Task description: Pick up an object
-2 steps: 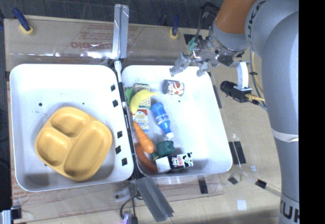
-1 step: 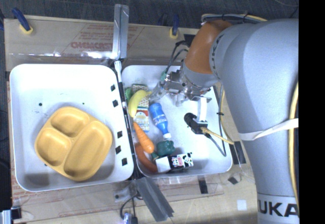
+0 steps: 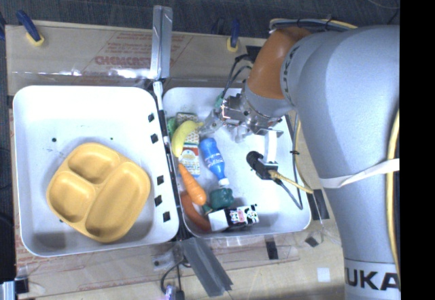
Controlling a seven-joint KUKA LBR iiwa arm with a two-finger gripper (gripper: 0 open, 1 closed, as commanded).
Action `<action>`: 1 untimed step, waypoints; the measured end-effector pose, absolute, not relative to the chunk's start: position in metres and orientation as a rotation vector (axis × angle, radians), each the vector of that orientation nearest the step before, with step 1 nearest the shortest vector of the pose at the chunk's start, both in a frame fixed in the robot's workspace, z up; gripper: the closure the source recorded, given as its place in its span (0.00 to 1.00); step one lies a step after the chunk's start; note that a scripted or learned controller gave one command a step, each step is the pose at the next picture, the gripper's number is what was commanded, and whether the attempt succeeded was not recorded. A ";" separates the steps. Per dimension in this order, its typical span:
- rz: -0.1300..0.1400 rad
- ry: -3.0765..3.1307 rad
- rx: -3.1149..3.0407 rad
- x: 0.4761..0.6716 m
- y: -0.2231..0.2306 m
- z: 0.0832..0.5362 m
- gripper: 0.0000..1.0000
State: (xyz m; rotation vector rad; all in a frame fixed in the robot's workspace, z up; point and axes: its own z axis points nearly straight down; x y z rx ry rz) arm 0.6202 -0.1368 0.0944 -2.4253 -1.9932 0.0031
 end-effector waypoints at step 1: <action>0.004 -1.998 -2.419 0.621 -0.136 0.105 1.00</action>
